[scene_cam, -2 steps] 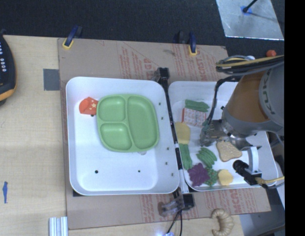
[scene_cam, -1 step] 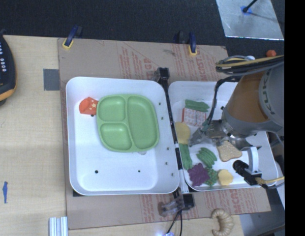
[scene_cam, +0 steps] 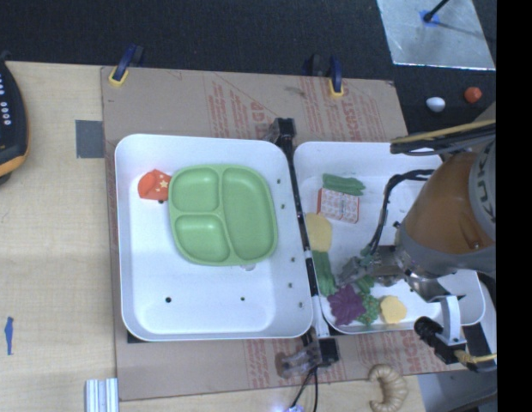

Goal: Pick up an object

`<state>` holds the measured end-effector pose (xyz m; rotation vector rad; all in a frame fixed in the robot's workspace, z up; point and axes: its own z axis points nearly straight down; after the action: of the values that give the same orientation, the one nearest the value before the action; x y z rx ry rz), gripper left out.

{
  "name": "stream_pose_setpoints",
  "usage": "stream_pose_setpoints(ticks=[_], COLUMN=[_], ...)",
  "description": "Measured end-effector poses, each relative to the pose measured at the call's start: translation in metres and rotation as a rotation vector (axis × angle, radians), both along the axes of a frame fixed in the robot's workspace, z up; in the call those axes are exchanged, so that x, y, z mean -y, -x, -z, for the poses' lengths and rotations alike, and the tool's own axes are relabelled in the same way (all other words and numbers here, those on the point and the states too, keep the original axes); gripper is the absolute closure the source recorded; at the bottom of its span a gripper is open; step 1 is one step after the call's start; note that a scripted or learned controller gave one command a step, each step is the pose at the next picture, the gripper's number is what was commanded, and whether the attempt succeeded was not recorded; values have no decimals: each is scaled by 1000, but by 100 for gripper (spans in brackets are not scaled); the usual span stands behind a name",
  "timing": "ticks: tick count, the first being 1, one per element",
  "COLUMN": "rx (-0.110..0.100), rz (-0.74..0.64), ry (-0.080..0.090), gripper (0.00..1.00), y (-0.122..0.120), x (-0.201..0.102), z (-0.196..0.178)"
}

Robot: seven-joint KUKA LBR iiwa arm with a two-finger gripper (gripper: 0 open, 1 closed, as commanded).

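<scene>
Locate the pincer (scene_cam: 369, 269) low over the right bin (scene_cam: 379, 155), at the end of the arm (scene_cam: 446, 217) entering from the right. You cannot tell how the pincer is set; it appears as a dark grey mass. The purple piece (scene_cam: 346, 304) lies just below it, apparently apart from it. The round yellow piece (scene_cam: 393, 309) sits beside the purple one. The pale yellow piece (scene_cam: 318, 230) lies to the pincer's left, near the bin wall. The patterned card (scene_cam: 338, 204) and green piece (scene_cam: 342, 183) lie farther up. The left bin (scene_cam: 146, 307) holds a green tray (scene_cam: 223, 215) and a red item (scene_cam: 154, 185).
</scene>
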<state>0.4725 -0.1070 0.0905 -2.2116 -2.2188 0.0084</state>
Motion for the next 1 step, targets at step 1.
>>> stream_pose_setpoints(ticks=[1], rx=[4], rz=[-3], ry=[1], gripper=[100], y=[-3], x=[1], z=[-11])
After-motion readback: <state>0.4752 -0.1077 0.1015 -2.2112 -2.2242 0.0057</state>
